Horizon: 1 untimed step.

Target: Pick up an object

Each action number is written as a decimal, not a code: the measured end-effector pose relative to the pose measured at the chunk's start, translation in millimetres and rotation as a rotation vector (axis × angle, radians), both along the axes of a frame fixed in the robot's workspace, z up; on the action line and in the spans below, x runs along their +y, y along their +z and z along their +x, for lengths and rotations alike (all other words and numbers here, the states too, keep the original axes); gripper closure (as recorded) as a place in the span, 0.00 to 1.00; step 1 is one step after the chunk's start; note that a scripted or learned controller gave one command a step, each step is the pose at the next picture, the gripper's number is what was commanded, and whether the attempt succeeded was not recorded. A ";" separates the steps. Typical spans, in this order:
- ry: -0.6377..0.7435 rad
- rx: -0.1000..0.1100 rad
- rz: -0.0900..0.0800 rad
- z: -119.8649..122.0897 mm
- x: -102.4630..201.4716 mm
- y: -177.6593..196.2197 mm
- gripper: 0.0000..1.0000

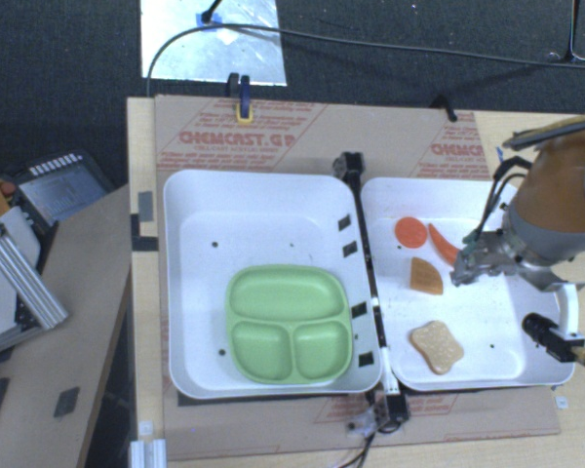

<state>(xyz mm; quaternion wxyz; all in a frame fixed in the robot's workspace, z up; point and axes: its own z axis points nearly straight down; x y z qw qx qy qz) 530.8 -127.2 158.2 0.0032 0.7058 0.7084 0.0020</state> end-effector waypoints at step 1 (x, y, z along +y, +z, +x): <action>0.001 0.000 0.000 11.4 3.1 56.2 1.00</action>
